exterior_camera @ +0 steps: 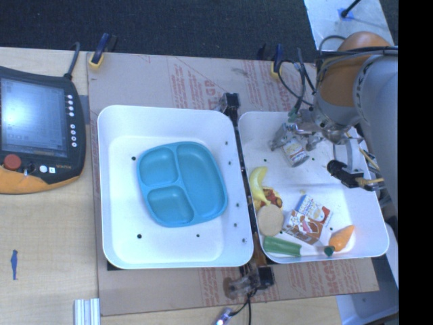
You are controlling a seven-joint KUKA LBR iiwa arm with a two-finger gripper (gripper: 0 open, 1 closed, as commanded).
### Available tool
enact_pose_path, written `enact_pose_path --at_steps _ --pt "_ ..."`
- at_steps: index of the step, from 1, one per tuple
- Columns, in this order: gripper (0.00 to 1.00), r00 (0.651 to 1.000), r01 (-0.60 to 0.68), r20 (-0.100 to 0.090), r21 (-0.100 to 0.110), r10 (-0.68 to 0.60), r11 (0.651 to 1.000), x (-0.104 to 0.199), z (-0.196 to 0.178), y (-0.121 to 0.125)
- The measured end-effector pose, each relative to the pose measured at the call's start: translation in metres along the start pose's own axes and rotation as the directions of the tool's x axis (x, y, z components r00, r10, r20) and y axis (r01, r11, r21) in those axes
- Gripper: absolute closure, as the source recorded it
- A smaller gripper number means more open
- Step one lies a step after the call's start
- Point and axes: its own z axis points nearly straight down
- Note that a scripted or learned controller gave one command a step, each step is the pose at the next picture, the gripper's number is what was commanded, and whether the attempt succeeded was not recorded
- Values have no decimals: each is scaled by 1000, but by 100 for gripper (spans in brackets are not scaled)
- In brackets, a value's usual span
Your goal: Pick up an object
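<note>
Camera view, end effector [295,143] open over right bin [369,249], snack box [308,220] label unreadable

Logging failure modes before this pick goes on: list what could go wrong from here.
1. The end effector sits at the right bin's far end, away from most items; it may close on nothing.
2. The banana, round biscuit, green vegetable and snack packet lie packed together, so a grasp there could nudge neighbours or catch two.
3. The carrot rests near the bin wall, likely crowding the approach.
</note>
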Motion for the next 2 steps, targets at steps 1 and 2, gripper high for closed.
enact_pose_path --at_steps 1,2 --pt "100 1000 4 0 2 -4 1000 0 -11 0" --pt "100 1000 1 -2 -2 -1 1000 83 -101 -38"
